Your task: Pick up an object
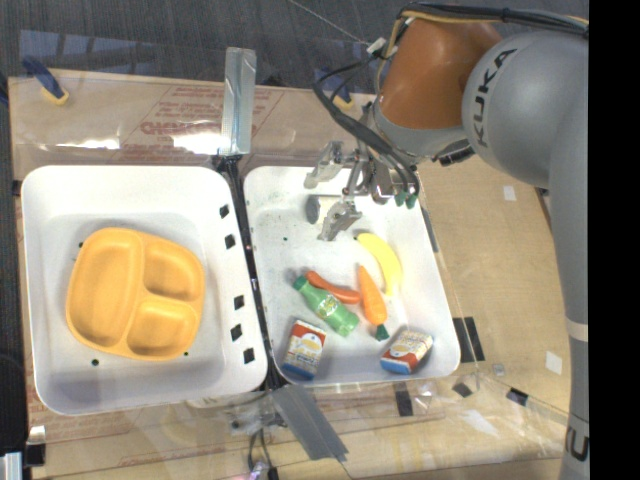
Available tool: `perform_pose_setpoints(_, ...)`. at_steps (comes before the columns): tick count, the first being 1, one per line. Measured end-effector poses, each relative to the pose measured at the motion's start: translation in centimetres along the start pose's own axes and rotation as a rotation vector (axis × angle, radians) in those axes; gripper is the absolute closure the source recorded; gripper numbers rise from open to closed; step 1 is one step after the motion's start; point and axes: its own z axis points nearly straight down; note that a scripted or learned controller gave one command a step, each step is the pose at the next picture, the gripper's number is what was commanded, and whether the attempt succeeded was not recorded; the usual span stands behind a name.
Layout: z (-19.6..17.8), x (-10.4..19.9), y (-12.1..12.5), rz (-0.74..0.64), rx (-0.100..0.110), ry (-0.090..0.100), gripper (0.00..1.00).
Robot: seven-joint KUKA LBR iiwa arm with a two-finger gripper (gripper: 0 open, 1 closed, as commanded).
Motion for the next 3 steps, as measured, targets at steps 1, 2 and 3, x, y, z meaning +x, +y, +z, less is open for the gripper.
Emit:
perform_pose_setpoints(1,10.2,3.1,0.2,0.018,0.0,-0.004,0.0)
perform_pose_setpoints(2,4.6,5.6,-7.5,0.125,0.002,-0.005,0.0)
perform_pose_setpoints(3,11.3,10.4,-9.9,0.149,0.0,-0.002,0.0)
